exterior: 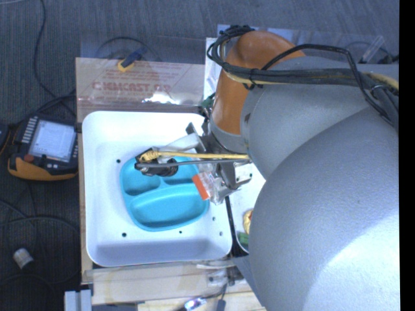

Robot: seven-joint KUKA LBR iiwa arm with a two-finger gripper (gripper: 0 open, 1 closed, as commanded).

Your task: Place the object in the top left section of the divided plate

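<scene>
A blue divided plate (162, 211) lies in the left white bin (104, 193), with one large section toward the front and two smaller ones behind it. My gripper (214, 181) hangs over the plate's right rim, under the grey arm with its orange band (249, 76). A small orange object (201, 188) sits right at the gripper's tip, above the plate's right edge. The view is too cluttered there to tell whether it is held. The plate's top left section (137, 179) shows bare blue, partly hidden by robot parts.
The arm's grey body (324, 193) covers most of the right bin, where a yellow-green thing (246, 221) peeks out at the left edge. Cardboard (142, 83) lies behind the left bin. A handheld controller (45, 148) rests on the floor at left.
</scene>
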